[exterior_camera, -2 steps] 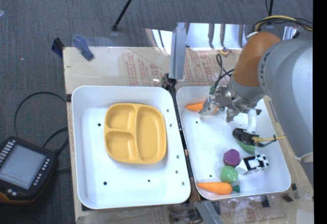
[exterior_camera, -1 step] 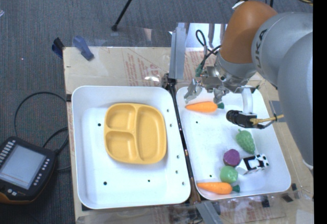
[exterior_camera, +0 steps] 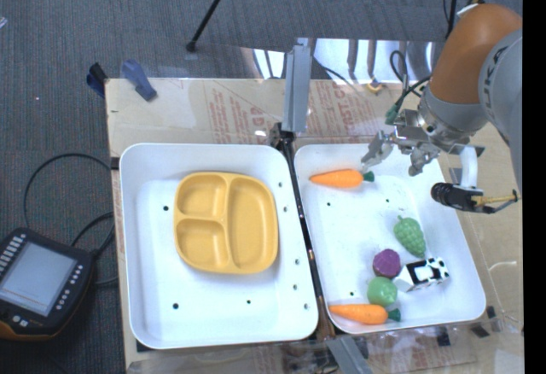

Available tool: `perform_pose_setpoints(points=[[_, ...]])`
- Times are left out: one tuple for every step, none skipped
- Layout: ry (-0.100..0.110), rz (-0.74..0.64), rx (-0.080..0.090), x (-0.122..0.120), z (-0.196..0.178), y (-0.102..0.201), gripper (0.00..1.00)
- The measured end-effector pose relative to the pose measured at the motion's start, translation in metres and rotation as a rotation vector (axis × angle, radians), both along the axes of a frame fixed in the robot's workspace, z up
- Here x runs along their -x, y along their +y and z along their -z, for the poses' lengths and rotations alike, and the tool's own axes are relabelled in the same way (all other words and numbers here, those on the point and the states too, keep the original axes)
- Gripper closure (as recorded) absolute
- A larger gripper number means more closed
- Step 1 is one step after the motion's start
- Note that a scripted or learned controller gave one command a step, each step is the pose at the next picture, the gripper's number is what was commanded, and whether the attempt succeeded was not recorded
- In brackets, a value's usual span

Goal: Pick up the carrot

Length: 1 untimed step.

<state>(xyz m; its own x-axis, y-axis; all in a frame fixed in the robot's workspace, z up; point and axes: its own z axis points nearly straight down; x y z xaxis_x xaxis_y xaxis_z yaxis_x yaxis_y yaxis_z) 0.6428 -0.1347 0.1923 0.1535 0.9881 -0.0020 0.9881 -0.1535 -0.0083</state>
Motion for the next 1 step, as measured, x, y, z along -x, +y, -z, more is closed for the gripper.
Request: perform_pose_setpoints(points=[[0.018, 0.438, 0.001, 0.0037, 0.1119, 0.0167, 0.00]])
